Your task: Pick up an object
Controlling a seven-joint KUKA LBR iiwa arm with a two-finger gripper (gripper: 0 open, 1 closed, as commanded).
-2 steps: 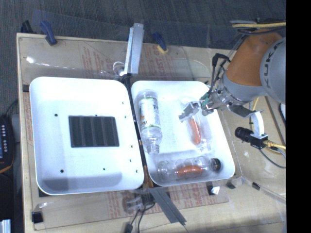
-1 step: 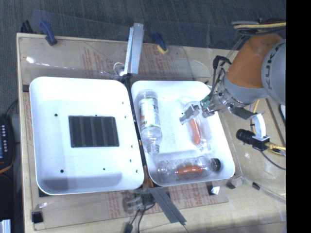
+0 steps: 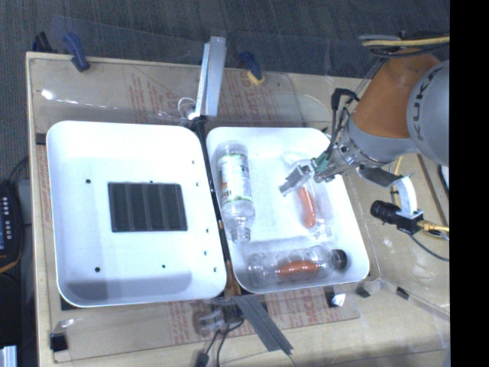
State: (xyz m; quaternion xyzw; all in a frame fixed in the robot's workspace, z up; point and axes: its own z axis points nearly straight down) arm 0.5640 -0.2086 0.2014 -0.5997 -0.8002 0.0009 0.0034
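jaws (image 3: 299,179) above orange tube (image 3: 307,206) — right bin (image 3: 353,228), 2 bottles

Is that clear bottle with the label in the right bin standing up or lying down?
Lying down. The clear bottle rests on its side on the right bin floor, with its whole length and label showing from above.

I can read part of the maker's name, "KU", in dark letters on the grey arm (image 3: 432,105), up and to the right of the fingers (image 3: 294,180). The bottle (image 3: 233,189) left of them carries a label, but I cannot make out its print.
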